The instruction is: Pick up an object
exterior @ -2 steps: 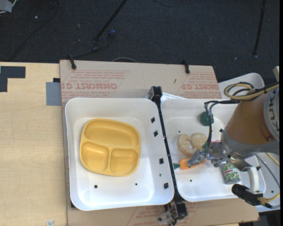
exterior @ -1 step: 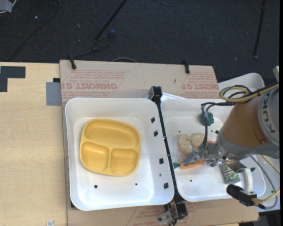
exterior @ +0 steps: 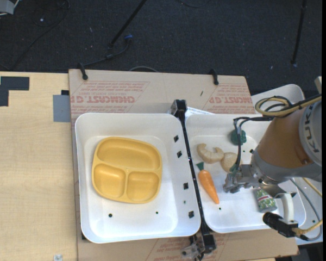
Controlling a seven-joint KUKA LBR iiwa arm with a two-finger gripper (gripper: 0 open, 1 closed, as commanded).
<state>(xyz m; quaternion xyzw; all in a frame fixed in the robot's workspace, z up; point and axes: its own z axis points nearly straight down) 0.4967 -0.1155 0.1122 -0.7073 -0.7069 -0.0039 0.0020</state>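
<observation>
Two white bins on the bench, one item in the left, several in the right, with the arm reaching in over the right one.

Left of centre sits the left bin (exterior: 87, 211), and in it one yellow divided plate (exterior: 127, 169) with three compartments, lying flat. Across the black divider, the right bin (exterior: 217, 123) holds one orange toy carrot (exterior: 208, 186) lying slantwise near its left wall, one pale beige knobbly piece (exterior: 214, 155) just above the carrot, one small green object (exterior: 239, 137) toward the upper middle, and one green-and-white packet (exterior: 264, 200) at lower right. The gripper (exterior: 234, 182) hangs low over the bin floor just right of the carrot and below the beige piece; whether its fingers are spread or closed I cannot tell, and nothing shows between them.
</observation>
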